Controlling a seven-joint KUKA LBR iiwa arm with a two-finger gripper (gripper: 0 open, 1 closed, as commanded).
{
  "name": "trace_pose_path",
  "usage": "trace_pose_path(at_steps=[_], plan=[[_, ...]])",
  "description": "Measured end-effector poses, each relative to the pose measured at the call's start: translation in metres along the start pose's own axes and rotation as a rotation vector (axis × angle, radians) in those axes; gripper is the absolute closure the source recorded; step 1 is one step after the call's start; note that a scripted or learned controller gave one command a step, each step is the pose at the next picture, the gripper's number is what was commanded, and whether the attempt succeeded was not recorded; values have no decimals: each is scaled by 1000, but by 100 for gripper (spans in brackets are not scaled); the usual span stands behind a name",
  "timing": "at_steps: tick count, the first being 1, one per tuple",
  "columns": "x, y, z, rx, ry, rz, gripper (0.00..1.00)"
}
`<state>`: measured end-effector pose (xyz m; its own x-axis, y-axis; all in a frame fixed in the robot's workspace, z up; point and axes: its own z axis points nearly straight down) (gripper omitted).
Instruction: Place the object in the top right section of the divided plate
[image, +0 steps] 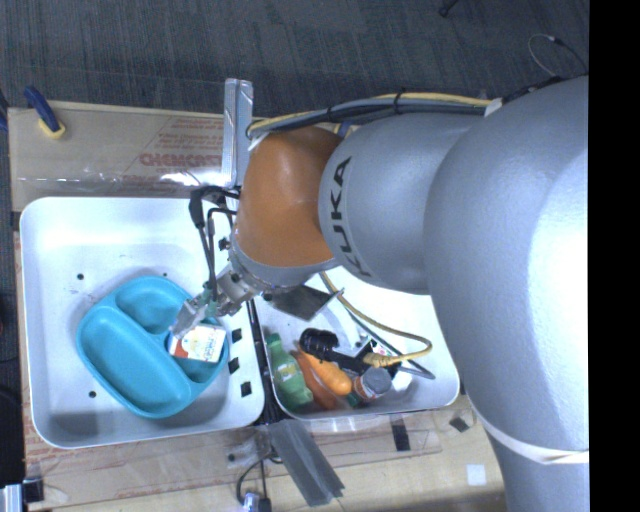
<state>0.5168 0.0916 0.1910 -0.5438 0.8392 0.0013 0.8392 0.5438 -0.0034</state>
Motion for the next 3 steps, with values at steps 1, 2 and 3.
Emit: trace_pose_path(at_steps=[1, 2, 3], plan=[[-3, -51, 0, 0, 0, -120, 0], [-31, -68, 0, 1, 2, -154, 0], [-31, -67, -10, 0, 0, -158, 100]])
